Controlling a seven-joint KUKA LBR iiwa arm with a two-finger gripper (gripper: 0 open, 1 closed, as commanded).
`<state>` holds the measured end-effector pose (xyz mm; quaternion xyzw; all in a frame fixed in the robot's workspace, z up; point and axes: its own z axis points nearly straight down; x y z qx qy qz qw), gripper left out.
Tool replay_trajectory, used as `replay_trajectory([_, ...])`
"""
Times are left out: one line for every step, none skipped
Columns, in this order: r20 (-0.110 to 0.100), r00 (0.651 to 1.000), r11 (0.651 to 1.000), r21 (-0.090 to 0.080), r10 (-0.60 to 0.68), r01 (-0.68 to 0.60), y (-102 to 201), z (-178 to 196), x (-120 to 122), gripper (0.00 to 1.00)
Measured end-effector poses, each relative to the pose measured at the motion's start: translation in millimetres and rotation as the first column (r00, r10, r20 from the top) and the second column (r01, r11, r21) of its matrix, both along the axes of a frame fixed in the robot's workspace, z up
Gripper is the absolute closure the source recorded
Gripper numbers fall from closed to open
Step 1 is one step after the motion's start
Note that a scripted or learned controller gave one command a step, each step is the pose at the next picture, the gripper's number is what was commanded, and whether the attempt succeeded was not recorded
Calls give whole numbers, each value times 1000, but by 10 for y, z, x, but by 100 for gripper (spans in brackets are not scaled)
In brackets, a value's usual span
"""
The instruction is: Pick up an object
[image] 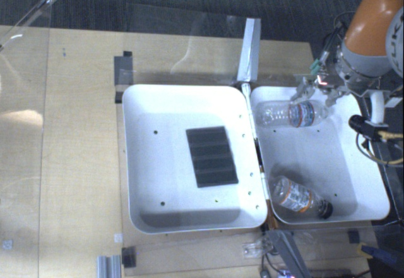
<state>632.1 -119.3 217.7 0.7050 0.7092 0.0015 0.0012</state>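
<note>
As the grey arm's two-finger gripper hangs with fingers spread and nothing between them above the far edge of the right shallow white bin, a clear plastic bottle with a blue label lies on its side just below. It looks light, thin-walled and slippery; the labelled midsection seems the safest hold. A second crumpled clear bottle with an orange label lies near the bin's front.

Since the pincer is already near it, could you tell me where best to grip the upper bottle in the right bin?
Grip the upper bottle across its labelled middle, coming down from above. It lies on its side, long axis across the right bin, so its round body offers two opposed sides there. The pincer is just above it; the far wall is close, so judge clearance carefully.
</note>
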Motion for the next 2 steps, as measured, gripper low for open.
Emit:
replay_trajectory([6,1000,1000,1,5,-5,19,116,18,100])
replay_trajectory([3,975,975,1,-221,221,259,505,380,100])
